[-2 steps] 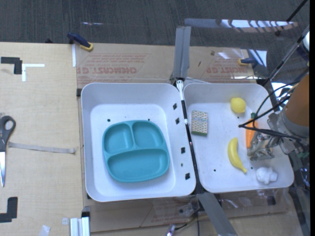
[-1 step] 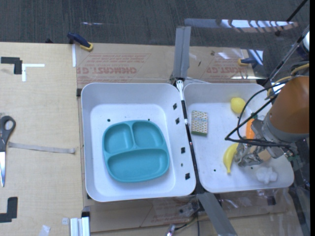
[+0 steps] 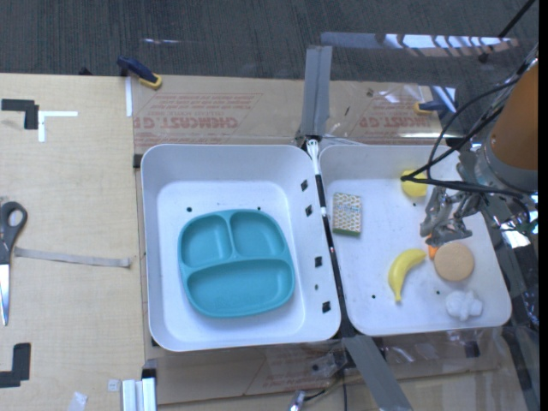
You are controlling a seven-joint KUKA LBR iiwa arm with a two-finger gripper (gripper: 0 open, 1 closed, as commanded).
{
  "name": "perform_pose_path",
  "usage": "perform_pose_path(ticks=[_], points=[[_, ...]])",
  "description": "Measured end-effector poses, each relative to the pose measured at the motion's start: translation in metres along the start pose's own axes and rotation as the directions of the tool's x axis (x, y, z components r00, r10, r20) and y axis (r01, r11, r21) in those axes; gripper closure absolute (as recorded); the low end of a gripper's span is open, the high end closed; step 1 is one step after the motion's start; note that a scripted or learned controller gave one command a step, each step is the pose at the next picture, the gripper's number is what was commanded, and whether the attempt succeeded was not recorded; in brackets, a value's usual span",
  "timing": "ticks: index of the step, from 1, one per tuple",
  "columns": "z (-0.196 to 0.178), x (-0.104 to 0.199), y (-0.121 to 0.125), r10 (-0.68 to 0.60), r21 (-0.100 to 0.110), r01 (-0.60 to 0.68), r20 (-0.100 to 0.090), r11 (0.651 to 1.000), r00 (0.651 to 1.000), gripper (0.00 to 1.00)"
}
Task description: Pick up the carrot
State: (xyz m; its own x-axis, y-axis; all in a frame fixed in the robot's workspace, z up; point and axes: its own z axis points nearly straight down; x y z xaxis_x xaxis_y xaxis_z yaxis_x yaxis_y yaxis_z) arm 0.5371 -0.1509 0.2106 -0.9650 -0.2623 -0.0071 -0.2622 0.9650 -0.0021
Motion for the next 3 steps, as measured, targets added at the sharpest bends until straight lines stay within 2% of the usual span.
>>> perform_pose_path(ticks=[1,2,3], points=[[0.047,0.049,-0.032,-0.258,-0.003,0.258,-0.003,0.966,0.966,1.0],[-0.097,0.013,-0.049,-0.451,0.0,0.451,0.002,0.892,0.892,1.0],[0.118,0.034,-0.039,-0.624,-0.004,0.624,-0.001,0.782,0.782,1.0]])
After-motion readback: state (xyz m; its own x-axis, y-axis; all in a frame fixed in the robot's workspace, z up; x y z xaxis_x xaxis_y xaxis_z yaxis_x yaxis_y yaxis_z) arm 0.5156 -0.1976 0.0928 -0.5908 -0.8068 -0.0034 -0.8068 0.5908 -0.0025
